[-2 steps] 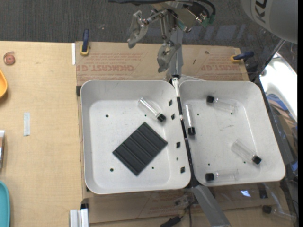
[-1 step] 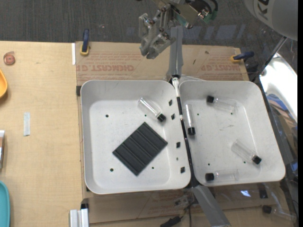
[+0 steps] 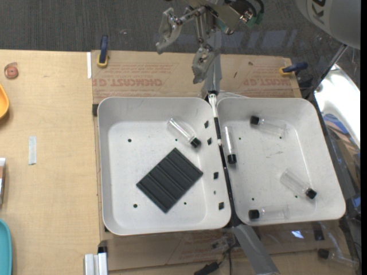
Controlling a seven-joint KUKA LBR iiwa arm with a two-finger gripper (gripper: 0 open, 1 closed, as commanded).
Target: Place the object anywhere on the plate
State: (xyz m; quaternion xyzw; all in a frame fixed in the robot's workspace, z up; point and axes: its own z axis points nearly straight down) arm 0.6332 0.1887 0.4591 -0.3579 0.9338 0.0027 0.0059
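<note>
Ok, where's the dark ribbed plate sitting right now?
In the camera view the dark ribbed plate lies flat in the left bin, roughly mid-floor and turned diagonally. Its nearest neighbour is a clear vial with a black cap, just above its upper corner.

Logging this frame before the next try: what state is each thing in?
Gripper: raised behind the bins, fingers spread, nothing between them.
Black ribbed plate: flat in left bin, bare.
Vial in left bin: lying down, capped, off the plate.
Four vials in right bin, all lying down, capped.
</note>
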